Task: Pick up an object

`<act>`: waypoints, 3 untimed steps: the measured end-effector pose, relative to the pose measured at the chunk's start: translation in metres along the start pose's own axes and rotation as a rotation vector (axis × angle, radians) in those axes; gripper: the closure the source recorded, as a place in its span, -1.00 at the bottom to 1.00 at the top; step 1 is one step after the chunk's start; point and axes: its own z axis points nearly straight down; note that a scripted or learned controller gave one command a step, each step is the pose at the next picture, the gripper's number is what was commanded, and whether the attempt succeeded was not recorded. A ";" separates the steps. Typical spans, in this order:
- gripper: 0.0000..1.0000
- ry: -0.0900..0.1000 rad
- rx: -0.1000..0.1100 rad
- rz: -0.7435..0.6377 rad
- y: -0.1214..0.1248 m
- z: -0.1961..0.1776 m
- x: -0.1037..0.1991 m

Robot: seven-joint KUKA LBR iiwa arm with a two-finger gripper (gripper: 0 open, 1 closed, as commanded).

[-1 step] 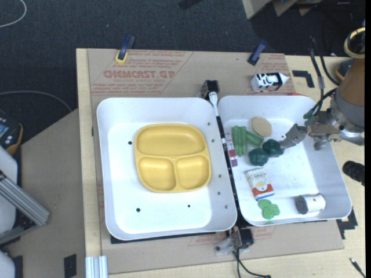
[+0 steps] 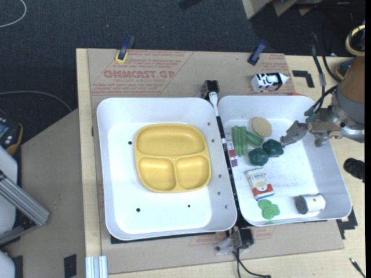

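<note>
Pincer [image 2: 288,136], grip state I cannot tell, sits mid-right beside the dark green toy [image 2: 272,147], seemingly lining up a grasp.

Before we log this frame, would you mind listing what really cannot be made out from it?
- Gripper: too small and blurred in the camera view to tell whether it touches the dark green object.
- Arm: cut off by the right edge.
- Small carton: label print too small to read.
- Black-and-white item behind the right bin: too small to identify.
</note>
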 end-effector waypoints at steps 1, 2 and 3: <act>-1.00 0.002 0.006 0.001 0.004 0.044 -0.001; -1.00 0.003 0.008 0.000 0.005 0.107 0.005; -1.00 0.003 0.006 0.001 0.004 0.144 0.006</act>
